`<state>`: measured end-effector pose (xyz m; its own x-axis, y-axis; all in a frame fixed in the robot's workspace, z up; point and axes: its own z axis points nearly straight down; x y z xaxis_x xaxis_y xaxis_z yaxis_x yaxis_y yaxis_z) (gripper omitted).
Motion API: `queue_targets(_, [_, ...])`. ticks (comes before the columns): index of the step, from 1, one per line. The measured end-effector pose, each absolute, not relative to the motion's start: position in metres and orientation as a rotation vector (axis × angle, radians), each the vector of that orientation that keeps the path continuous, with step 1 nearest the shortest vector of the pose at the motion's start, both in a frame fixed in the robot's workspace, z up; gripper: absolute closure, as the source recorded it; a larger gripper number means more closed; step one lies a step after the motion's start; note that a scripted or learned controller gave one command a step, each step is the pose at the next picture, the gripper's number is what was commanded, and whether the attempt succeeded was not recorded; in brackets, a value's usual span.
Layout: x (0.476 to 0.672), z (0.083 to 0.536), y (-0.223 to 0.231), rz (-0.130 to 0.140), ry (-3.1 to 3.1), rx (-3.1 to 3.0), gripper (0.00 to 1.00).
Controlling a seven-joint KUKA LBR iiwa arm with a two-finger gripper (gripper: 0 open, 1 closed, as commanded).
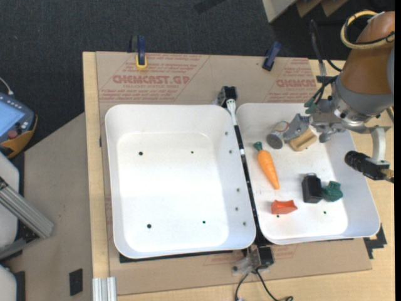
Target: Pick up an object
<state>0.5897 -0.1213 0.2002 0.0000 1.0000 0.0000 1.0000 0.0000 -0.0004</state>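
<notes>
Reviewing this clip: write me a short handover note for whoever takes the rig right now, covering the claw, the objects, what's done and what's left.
Claw: low over the back of the right bin, right at the tan block and grey piece; finger state cannot be told, and no grasp is visible.
Objects, all in the right bin: carrot near the divider, red piece in front of it, black block touching the green piece.
Left bin: white floor with small dark holes.
Done: arm brought to the back objects.
Left: secure one object and lift it.
</notes>
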Motion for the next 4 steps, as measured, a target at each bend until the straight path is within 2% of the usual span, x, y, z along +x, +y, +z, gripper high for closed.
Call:
queue_targets(1, [0.557,0.146,-0.091,0.005,-2.217,-2.216,0.00])
queue_targets(2, [0.558,0.081,-0.093,0.004,-2.217,-2.219,0.00])
queue_targets(3, [0.559,0.095,-0.093,-0.001,-2.221,-2.225,1.00])
queue_targets(4, [0.528,0.190,-0.001,-0.009,-2.232,-2.213,1.00])
